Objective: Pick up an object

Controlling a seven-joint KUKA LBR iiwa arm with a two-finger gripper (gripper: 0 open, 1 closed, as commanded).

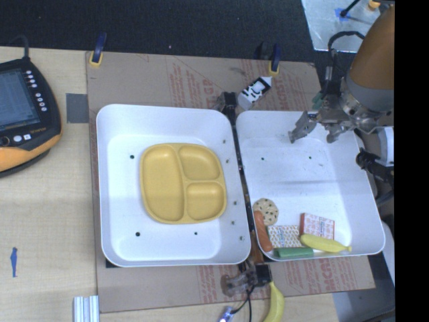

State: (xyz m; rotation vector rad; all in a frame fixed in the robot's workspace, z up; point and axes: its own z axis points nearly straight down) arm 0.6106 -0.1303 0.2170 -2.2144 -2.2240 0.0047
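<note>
Gripper (314, 132) hangs over right bin's (335, 173) far end, jaws apart, nothing btwn them; arm cut off at frame's right. Objects crowd bin's near edge: cookie (265, 210), banana (324, 244), small box (316, 225), others overlapping, hard to make out.

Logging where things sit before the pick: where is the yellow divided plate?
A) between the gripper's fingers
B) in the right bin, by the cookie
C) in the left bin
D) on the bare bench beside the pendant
C: the plate lies flat in the middle of the left bin, while the gripper hangs over the right bin.
</note>
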